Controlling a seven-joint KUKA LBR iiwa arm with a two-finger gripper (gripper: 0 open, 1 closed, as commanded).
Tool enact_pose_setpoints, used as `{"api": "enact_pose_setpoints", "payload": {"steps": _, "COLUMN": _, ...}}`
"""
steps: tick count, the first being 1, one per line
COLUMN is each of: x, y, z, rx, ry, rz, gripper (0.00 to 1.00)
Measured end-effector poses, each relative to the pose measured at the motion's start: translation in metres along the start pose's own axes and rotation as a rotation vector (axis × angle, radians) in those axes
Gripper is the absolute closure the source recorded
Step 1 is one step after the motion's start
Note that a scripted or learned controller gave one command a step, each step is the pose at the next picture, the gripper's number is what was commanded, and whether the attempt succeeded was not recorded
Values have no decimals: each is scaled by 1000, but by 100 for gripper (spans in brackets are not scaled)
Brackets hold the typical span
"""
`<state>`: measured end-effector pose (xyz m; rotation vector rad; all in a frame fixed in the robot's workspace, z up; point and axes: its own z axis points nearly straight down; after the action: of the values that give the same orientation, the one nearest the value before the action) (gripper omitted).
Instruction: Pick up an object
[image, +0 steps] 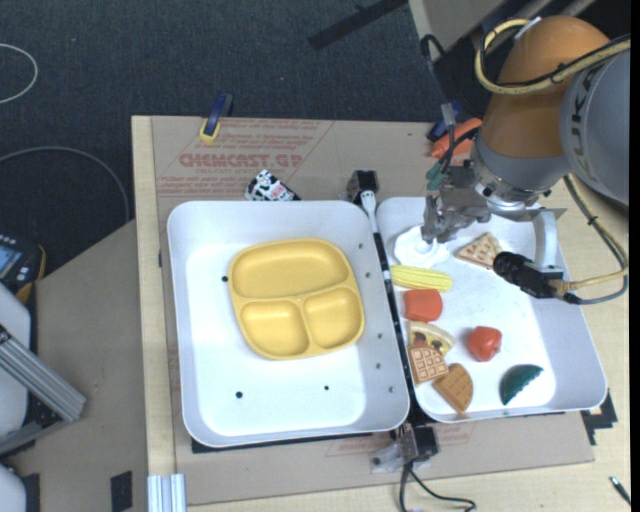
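The left-hand shallow white bin (200, 330) contains a yellow three-compartment plastic plate (296, 297), while the right-hand shallow white bin (560, 335) contains the candidate items: a yellow toy corn cob (420, 277), a red block (423, 303), a toast-coloured wedge (479, 249), a red tomato-like piece (484, 342), a waffle piece (428, 362), a brown cookie-like piece (455, 387) and a dark green leaf-shaped piece (520, 380). The step in hand appears to be the approach: the pincer (436, 236) stands low at the far-left corner of the right bin, whether apart or together cannot be told, with nothing visibly between its fingers. The corn cob lies just in front of the pincer and the wedge just to its right, so the next move calls for centring over one of them, then lowering and clamping.
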<state>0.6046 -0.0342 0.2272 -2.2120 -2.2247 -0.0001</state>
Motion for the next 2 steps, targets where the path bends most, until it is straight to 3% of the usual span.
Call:
{"api": "enact_pose_setpoints", "payload": {"steps": 1, "x": 55, "y": -13, "z": 12, "rx": 1, "ry": 0, "rz": 0, "gripper": 100}}
{"api": "enact_pose_setpoints", "payload": {"steps": 2, "x": 89, "y": -23, "z": -7, "rx": -5, "ry": -1, "rz": 0, "gripper": 100}}
